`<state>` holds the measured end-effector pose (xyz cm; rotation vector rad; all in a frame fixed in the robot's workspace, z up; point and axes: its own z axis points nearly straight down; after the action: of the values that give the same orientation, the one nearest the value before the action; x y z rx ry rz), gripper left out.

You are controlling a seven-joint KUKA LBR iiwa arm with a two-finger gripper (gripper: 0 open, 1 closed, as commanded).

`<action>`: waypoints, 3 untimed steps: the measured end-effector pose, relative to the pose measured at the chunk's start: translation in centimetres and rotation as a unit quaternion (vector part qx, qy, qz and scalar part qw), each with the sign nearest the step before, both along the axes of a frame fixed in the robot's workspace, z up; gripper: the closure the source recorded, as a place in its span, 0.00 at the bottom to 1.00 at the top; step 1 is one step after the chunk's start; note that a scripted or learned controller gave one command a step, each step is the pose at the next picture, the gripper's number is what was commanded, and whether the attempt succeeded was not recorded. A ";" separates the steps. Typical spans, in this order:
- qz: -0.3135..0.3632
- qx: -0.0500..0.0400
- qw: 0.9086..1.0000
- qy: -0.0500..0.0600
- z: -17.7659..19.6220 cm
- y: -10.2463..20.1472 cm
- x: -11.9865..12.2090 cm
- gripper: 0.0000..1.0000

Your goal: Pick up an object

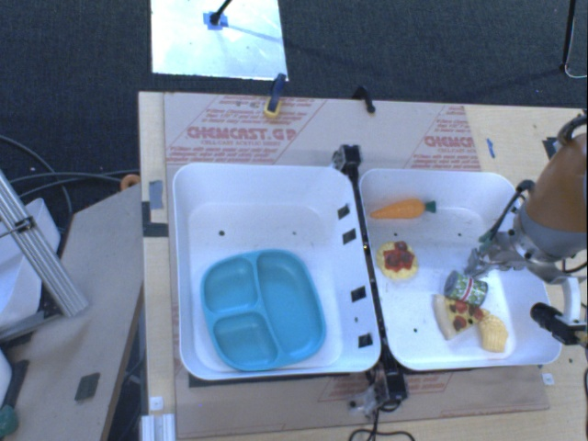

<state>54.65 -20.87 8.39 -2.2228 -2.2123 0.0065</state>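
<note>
— Since the grey two-finger gripper [478, 266] sits right atop the small green-and-white can [466, 288] in the right white bin [432, 186], I can't tell whether it's open or clamped.

— If it's off-centre, the can may roll away toward the pizza slice toy [457, 316] and the yellow corn cob [493, 332] touching it.

— And the round red-topped tart [397, 259]?

— Near, probably safe.

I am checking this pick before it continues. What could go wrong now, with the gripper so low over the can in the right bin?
1. The gripper sits right above the small can, which lies tilted; it may roll or slip away instead of being gripped.
2. The can touches the pizza slice, with the corn just beyond, so a push could shove these too.
3. These things lie near the right bin front wall, so the can may jam there.
</note>
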 end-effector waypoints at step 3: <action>0.003 -0.001 1.000 -0.005 10.9 4.3 -5.0 0.00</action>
<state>49.69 -16.54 19.31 -2.2210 -2.2259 -0.0029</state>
